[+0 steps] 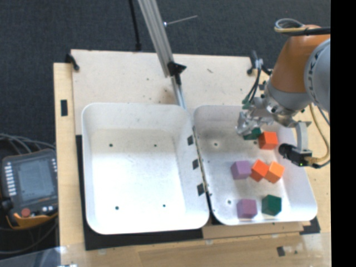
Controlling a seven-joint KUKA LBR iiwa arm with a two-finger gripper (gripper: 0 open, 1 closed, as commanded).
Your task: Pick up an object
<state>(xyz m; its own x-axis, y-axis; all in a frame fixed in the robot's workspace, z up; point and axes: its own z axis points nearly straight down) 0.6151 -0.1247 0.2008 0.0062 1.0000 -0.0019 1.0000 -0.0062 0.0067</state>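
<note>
Metal gripper (248, 128) is seen over a dark green block (255, 132); finger state cannot be told. Orange block (268, 140) lies just beside.

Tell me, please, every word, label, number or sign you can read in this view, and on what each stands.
None can be read.
The handheld pendant left of the bench has a screen and buttons, their markings too small and blurred.
The bins, blocks and arm carry no visible text.

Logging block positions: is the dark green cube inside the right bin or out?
Inside: the dark green cube rests on the right bin floor near its front rim.
</note>
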